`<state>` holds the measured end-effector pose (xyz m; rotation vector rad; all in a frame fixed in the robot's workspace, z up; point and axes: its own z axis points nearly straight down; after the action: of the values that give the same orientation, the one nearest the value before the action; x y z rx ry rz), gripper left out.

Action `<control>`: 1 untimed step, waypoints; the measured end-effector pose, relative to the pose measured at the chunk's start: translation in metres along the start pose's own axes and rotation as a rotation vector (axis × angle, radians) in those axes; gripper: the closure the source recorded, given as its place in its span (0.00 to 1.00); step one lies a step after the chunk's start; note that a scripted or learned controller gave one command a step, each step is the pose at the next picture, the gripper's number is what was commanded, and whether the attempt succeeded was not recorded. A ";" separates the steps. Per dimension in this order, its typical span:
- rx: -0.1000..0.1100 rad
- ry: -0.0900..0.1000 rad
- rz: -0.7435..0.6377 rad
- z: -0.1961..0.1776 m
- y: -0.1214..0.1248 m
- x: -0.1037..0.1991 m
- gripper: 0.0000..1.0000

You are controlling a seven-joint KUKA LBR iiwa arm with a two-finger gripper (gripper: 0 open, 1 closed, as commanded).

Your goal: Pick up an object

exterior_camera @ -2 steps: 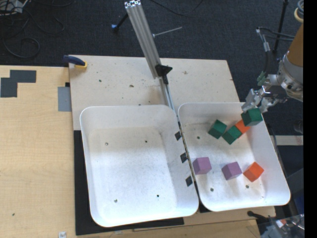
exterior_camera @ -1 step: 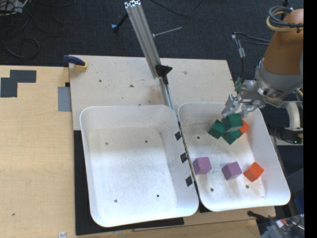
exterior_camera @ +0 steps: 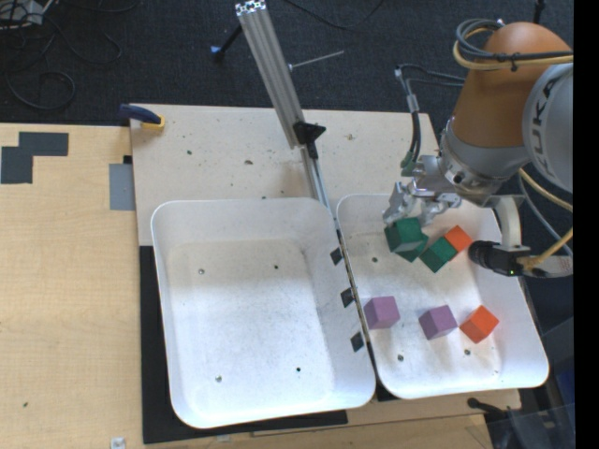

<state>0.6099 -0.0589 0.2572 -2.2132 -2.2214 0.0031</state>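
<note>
My arm enters from the right edge of the bench point(exterior_camera: 234, 157) and reaches over the right bin point(exterior_camera: 524, 368). My fingers point(exterior_camera: 412, 215) hang at the far end of that bin, directly above a green cube point(exterior_camera: 405, 237). I cannot tell how far they are parted, nor whether the cube sits between them. A second green cube point(exterior_camera: 437, 253) lies touching the first, on the side toward the bench's right edge, with an orange cube point(exterior_camera: 458, 240) just beside it. Nearer the front edge of the bench lie two purple cubes point(exterior_camera: 381, 312) point(exterior_camera: 437, 322) and another orange cube point(exterior_camera: 480, 325). The left bin point(exterior_camera: 178, 241) adjoins the right bin.
</note>
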 end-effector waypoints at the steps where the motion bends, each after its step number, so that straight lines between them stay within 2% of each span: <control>1: 0.000 0.000 -0.001 -0.001 -0.011 0.056 1.00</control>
<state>0.5991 -0.0034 0.2582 -2.2125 -2.2221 0.0030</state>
